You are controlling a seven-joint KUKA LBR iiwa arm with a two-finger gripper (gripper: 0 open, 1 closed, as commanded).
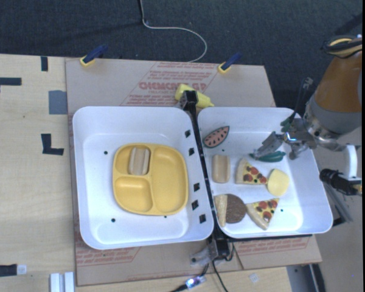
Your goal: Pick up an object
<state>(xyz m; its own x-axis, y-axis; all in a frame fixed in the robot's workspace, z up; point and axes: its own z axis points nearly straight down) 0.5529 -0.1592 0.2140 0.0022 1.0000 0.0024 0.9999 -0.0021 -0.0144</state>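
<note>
Here the gripper [278, 143] hangs over the far right part of the right bin [304, 221], above a green object [269, 157].

The fingers look spread apart with nothing between them, and the green object lies just under them on the bin floor. In the same bin, a watermelon slice [216, 136] lies near the far left corner, and a beige block [220, 168] is below it. A pizza slice [250, 174] lies beside a yellow round piece [278, 182]; nearer the front are a brown cookie [233, 208] and a second pizza slice [262, 212]. The left bin [91, 163] holds a yellow divided plate [161, 184] with a beige piece [139, 160] in its far left compartment. Both bins stand on cardboard on the tabletop [18, 181].
</note>
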